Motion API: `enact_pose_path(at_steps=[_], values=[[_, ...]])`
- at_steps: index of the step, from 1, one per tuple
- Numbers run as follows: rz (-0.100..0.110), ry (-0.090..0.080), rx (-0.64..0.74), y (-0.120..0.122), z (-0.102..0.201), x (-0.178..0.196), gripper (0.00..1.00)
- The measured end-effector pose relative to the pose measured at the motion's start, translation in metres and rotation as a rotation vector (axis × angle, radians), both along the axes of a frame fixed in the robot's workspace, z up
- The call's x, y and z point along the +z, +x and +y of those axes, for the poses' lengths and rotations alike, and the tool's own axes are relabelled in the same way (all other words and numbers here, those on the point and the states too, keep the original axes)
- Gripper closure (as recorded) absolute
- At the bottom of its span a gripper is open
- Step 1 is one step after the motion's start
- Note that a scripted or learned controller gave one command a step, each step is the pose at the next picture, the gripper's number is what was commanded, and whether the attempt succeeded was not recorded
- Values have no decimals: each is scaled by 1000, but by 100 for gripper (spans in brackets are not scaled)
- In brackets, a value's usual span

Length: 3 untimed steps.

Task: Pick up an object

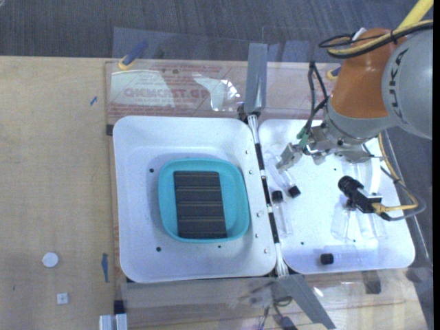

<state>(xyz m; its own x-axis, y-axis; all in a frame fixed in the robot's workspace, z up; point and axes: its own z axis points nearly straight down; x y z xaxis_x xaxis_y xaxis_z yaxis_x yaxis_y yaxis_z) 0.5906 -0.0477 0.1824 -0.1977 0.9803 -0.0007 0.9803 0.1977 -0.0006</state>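
A white disc (50, 259) and a small grey square (62, 298) lie on the counter (48, 150), left of the bins. Blue tape (104, 267) marks its edge.

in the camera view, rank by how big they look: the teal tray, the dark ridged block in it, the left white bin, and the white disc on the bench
1. left white bin
2. teal tray, sitting inside that bin
3. dark ridged block, lying within the tray
4. white disc, by far the smallest

All lie at about bench level, so nearness hardly affects the order.
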Motion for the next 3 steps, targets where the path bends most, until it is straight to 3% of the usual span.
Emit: enact_pose_path(at_steps=[3], values=[[0, 0, 0, 0, 0, 0, 0]])
